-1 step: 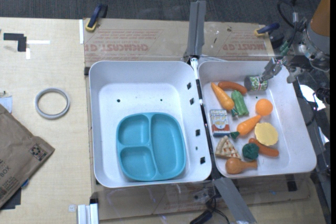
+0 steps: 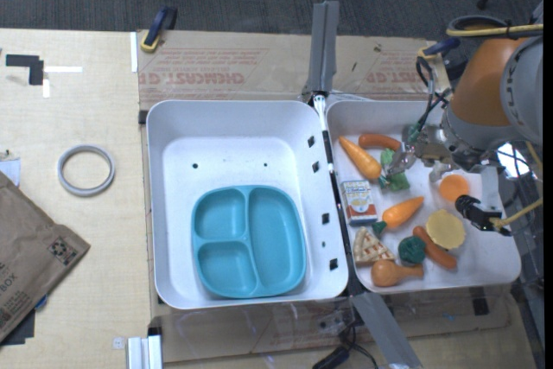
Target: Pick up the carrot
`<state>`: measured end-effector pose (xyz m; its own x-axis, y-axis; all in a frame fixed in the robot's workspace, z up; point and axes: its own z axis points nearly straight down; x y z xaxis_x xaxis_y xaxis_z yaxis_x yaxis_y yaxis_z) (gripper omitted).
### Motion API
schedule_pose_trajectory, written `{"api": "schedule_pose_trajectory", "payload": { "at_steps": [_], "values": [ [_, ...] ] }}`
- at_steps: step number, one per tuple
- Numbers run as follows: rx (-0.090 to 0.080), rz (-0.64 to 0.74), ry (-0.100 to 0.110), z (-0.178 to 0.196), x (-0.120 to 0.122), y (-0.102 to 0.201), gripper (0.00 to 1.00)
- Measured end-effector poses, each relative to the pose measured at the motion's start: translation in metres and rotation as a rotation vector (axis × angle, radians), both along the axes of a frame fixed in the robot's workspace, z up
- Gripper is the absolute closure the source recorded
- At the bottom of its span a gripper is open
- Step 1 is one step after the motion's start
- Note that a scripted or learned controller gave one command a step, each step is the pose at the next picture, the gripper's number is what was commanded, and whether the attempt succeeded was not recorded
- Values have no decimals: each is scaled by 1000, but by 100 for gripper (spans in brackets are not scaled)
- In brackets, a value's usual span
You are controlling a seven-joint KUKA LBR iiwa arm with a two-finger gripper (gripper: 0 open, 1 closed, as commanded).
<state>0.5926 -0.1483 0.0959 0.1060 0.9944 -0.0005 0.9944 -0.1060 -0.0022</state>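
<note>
Orange carrot [image 2: 359, 157] lies in the right bin [image 2: 497, 270]. Just beside it, the gripper [image 2: 397, 171] grasps nothing; its fingers [image 2: 386, 161] are spread

Two white bins [image 2: 164, 186]; one blue tray [image 2: 249, 239]; three carrots [image 2: 359, 158], perhaps more; one tape ring [image 2: 86, 169]; one small carton [image 2: 359, 200].

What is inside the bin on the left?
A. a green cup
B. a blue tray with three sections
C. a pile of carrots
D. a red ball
B. The left bin holds a blue tray split into three sections, while the carrots and other toy foods lie in the right bin.
</note>
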Motion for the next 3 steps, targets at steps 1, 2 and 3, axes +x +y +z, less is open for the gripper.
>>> {"api": "schedule_pose_trajectory", "payload": {
  "at_steps": [1, 2, 3],
  "values": [
    [-1, -261, 0, -5, 38, 47, 0],
    [-3, 3, -3, -3, 21, 51, 0],
    [0, 287, -2, -4, -53, 44, 0]
  ]
}}
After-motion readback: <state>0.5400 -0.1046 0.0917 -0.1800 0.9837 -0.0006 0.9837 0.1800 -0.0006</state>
